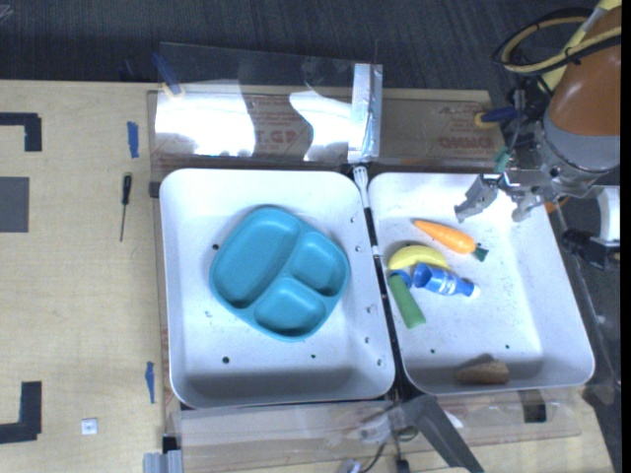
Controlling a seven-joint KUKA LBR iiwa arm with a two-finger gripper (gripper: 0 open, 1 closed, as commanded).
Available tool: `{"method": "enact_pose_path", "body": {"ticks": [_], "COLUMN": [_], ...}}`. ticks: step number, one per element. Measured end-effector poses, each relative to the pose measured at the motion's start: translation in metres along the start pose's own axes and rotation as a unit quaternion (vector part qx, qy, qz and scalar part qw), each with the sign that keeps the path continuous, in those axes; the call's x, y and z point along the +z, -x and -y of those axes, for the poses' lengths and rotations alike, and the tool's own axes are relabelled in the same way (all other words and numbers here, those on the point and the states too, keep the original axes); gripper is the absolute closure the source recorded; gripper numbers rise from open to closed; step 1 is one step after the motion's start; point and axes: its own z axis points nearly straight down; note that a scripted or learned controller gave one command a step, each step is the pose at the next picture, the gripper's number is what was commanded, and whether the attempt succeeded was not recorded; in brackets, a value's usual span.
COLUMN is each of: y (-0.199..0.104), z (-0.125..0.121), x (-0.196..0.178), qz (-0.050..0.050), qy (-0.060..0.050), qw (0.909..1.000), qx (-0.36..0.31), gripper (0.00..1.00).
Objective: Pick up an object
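A robotics lab: plywood bench (69, 294) with black tape marks, twin white bins (187, 363), loose cables (537, 52).

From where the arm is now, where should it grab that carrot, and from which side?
Probably across the thick orange middle of the carrot, coming straight down from above. It lies flat and slanted in the right bin, with bare floor along both long sides. The banana sits close below its middle, so stay toward the green end.

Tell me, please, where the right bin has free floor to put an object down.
Right bin: bare floor right of the blue bottle, and between it and the brown object. Crowded by the left wall: carrot, banana, green block.
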Motion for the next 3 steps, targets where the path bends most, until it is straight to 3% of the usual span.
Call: {"method": "enact_pose_path", "body": {"ticks": [1, 2, 3], "y": [-0.018, -0.041, -0.015], "z": [0.007, -0.01, -0.039], "x": [0.136, 0.044, 0.118], "qz": [0.0, 0.002, 0.004], "qy": [0.001, 0.005, 0.013], "qw": [0.9967, 0.9858, 0.9937], "qx": [-0.081, -0.168, -0.112], "gripper": [0.0, 0.0, 0.0]}}
